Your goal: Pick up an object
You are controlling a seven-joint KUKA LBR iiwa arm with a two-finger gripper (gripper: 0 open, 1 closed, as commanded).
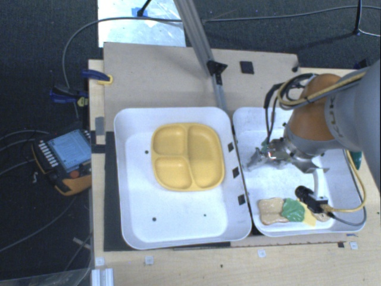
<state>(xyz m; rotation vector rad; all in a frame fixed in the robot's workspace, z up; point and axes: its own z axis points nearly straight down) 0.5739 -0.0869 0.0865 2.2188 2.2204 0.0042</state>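
Blue-screened handheld device (64, 154) and clamps (83, 85) left of the bench, among loose cables (21, 139).

Both white bins (178, 219) look like smooth, slightly glossy plastic; the yellow divided plate (187, 157) is matt plastic, the desk (155, 70) plain matt board, the floor (41, 28) rough dark carpet

Even, bright overhead light whitens both bins (178, 231) almost to glare, with faint shadows. The picture is soft and grainy; the dark floor (41, 28) stays dim.
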